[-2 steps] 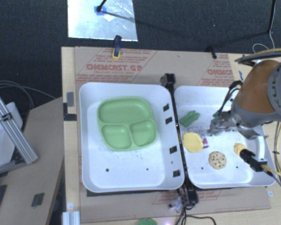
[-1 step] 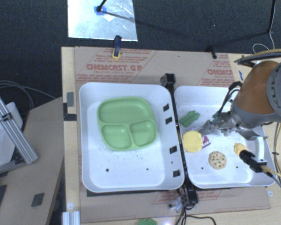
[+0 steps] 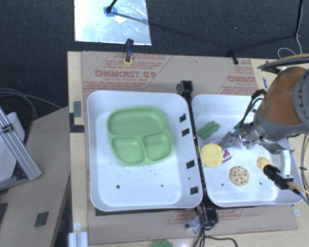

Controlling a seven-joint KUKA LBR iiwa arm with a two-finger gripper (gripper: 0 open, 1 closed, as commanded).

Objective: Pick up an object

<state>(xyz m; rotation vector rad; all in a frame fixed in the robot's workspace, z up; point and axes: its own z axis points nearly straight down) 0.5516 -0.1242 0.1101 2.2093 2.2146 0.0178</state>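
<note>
**One camera, high above the bench**

We're looking down at a slant from a fixed spot overhead, far enough back to take in the whole bench (image 3: 159,68) and both white bins: left bin (image 3: 100,153), right bin (image 3: 278,192). The arm (image 3: 286,104) comes in from the right edge.

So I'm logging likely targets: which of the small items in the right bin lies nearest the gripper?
The yellow round piece, just left of the gripper. The cookie lies lower, and the green piece sits further up-left.
</note>
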